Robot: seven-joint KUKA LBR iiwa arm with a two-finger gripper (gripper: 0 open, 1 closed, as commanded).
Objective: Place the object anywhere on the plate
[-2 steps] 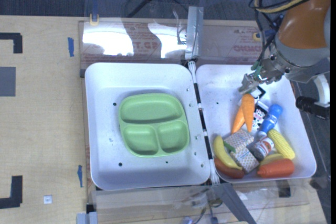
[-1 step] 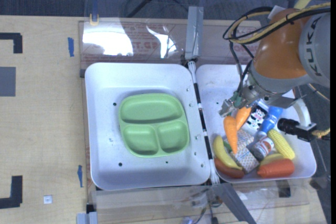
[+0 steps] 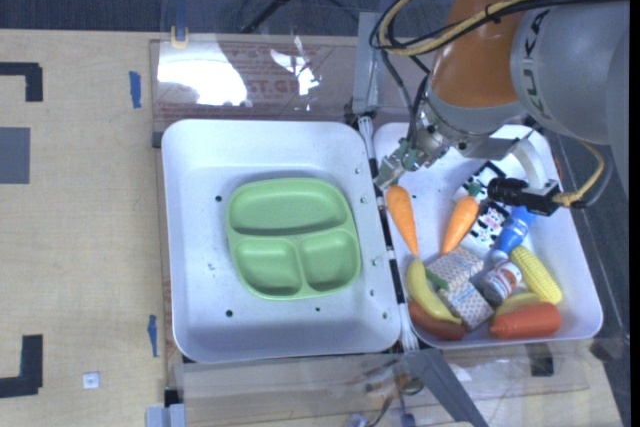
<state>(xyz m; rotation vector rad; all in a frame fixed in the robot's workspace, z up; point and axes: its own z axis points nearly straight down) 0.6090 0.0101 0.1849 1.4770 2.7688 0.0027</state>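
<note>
Carrot (image 3: 401, 218), orange and tapered, green tip uppermost, lies at the right bin's (image 3: 585, 285) left edge. The jaws (image 3: 397, 167) hover just above its top; their opening cannot be told. Green divided plate (image 3: 294, 236) sits centre-left.

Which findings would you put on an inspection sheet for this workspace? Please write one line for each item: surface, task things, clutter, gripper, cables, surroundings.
Surface: wooden bench bearing the left bin and the right bin side by side.
Task things: green plate with three compartments, lying in the left bin, nothing on it; a carrot lies at the right bin's left edge.
Clutter: in the right bin, a second carrot, banana, corn cob, red vegetable, blue bottle, can and a patterned packet, piled close together.
Gripper: gripper just above the first carrot's upper end; finger state cannot be judged.
Cables: yellow-black cables looping over the arm.
Surroundings: blue tape marks on the bench.
</note>
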